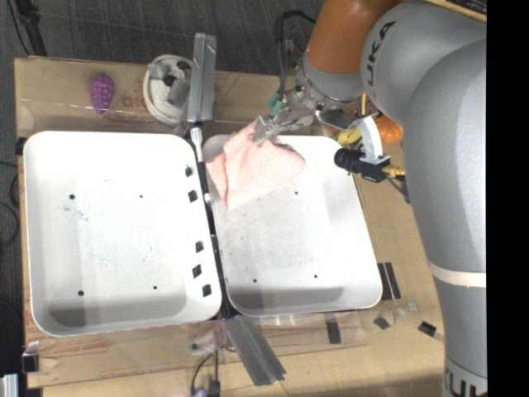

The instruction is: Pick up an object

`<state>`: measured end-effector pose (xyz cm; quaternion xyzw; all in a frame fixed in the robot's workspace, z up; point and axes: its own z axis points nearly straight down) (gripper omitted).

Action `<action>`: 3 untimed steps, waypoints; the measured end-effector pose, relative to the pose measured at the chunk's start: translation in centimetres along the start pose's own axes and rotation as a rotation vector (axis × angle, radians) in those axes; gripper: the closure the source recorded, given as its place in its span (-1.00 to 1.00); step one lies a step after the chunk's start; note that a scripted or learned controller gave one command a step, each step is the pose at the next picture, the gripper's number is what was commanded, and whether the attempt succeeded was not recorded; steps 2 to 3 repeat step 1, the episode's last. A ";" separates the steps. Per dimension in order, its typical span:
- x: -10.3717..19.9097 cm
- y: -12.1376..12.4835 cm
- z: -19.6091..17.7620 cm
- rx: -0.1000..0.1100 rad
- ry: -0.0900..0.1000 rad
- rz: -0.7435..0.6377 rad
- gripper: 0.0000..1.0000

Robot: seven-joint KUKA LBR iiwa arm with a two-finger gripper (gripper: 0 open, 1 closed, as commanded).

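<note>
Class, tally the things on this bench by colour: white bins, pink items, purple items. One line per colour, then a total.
White shallow plastic bins: 2
Pink crumpled cloth: 1
Purple grape-like bunch: 1
Total: 4

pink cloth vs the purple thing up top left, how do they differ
The pink cloth is large, pale and crumpled; the purple thing is small, dark and compact, like a bunch of grapes. The cloth lies in the right bin at its far-left corner; the purple thing sits outside both bins on the cardboard. The claw is at the cloth's top edge, far from the purple thing.
</note>
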<state>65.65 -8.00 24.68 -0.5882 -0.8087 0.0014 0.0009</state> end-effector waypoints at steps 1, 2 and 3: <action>3.9 1.2 5.6 0.000 0.000 -0.126 1.00; 3.9 1.2 5.6 0.000 0.000 -0.126 1.00; 3.9 1.2 5.6 0.000 0.000 -0.126 1.00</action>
